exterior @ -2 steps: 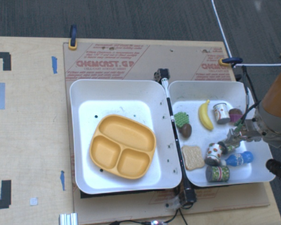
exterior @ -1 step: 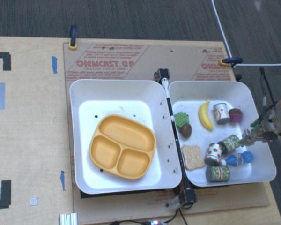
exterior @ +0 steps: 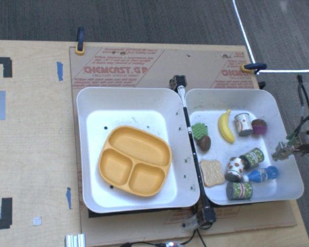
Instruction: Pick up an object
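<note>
The light wooden bench [exterior: 31, 153] carries a brown printed board [exterior: 123, 66], seemingly clamped, with 2 white bins [exterior: 85, 133] [exterior: 283, 133] side by side.

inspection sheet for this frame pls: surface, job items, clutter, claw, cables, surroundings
surface: two white bins, left bin, right bin, side by side on a printed board.
job's things: right bin holds banana, toast slice, green can, blue bottle and other small items.
clutter: yellow divided tray in left bin.
grippers: claw at right bin's right rim; finger state unclear.
cables: white cord crossing top right.
surroundings: wooden bench, grey carpet.
</note>
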Robot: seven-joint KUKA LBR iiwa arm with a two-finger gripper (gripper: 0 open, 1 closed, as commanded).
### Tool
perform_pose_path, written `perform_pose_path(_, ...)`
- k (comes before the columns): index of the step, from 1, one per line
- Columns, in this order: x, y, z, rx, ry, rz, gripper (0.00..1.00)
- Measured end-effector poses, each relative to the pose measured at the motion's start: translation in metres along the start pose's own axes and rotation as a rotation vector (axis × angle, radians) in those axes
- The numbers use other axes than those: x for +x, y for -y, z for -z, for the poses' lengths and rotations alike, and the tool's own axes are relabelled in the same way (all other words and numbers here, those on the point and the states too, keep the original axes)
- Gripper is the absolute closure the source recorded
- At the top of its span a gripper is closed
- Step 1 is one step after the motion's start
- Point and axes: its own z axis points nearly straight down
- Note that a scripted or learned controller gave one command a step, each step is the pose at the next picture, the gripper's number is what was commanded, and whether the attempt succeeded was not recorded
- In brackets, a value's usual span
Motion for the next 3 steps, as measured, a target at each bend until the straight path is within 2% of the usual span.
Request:
perform_pose_path(1,0.111,-0.001,0.016,0.002,-0.004,0.002,1.00)
perform_pose_path(2,0.159,-0.058,0.012,0.001,-0.003,0.002,1.00)
perform_pose_path(3,0.086,-0.031,-0.009,0.003,-0.002,0.000,1.00)
